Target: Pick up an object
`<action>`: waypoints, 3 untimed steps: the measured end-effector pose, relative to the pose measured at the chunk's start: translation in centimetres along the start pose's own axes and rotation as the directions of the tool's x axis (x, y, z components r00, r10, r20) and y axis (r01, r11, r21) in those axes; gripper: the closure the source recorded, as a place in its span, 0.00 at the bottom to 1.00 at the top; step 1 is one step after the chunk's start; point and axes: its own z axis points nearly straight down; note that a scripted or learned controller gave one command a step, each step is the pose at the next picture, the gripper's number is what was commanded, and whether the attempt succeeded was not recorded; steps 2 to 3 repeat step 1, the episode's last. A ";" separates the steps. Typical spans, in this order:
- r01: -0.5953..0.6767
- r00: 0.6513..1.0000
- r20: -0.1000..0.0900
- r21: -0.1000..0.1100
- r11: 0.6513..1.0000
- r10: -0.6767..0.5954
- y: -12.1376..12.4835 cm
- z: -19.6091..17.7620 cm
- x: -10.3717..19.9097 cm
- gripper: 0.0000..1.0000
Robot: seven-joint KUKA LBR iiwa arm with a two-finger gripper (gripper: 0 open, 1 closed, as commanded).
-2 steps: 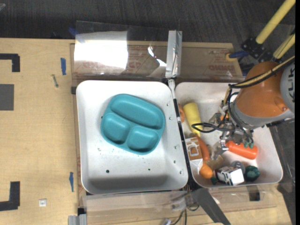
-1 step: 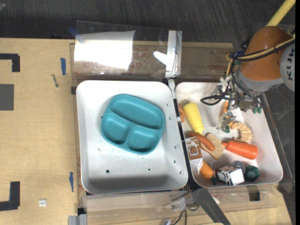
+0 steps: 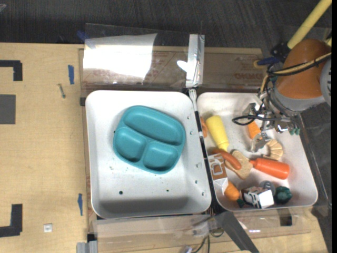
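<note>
My gripper (image 3: 261,132) hangs low over the back right part of the right bin (image 3: 308,165), below the arm's orange band (image 3: 301,70). A small orange piece (image 3: 254,129) lies just at its left side, and a tan shell-shaped pastry (image 3: 274,149) sits right below it. Whether either touches the gripper is unclear. Further in the bin lie a yellow cylinder (image 3: 217,132), an orange carrot (image 3: 270,167), a hot dog (image 3: 231,159), a tan wooden piece (image 3: 242,165), a small orange fruit (image 3: 231,191), a white cube (image 3: 261,198) and a dark green ball (image 3: 283,194).
The left bin (image 3: 100,157) holds a teal divided plate (image 3: 149,138). A clear plastic sheet (image 3: 121,62) and a metal strip (image 3: 195,59) stand behind the bins. Black cables (image 3: 243,120) loop from the wrist into the right bin. Cardboard bench surface (image 3: 37,152) lies to the left.
</note>
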 end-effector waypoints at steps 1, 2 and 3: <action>-0.001 1.000 0.016 0.003 1.000 0.001 0.0 -1.5 -0.5 1.00; -0.001 1.000 0.016 0.003 1.000 0.001 0.0 -1.5 -0.5 1.00; -0.001 1.000 0.016 0.003 1.000 0.001 0.0 -1.5 -0.5 1.00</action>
